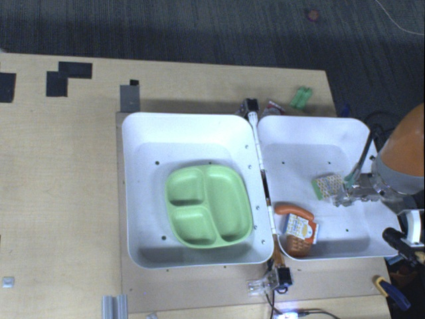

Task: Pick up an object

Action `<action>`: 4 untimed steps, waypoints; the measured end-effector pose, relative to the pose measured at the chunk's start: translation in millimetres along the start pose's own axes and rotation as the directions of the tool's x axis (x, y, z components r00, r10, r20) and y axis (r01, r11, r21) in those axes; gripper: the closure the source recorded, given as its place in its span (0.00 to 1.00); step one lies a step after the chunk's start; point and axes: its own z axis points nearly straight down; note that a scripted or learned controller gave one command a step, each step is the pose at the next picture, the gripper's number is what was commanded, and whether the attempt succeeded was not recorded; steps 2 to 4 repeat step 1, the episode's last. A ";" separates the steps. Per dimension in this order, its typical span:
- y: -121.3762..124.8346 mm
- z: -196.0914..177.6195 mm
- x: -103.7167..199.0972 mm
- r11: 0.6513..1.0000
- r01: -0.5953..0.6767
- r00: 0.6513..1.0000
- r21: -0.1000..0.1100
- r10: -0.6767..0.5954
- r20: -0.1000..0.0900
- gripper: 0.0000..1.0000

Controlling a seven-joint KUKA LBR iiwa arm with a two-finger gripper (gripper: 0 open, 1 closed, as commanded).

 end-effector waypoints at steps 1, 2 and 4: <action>-0.2 0.3 0.0 1.000 0.000 1.000 0.001 0.000 0.000 0.00; -0.2 0.3 0.0 1.000 0.000 1.000 0.001 0.000 0.000 0.00; -0.2 0.3 0.0 1.000 0.000 1.000 0.001 0.000 0.000 0.00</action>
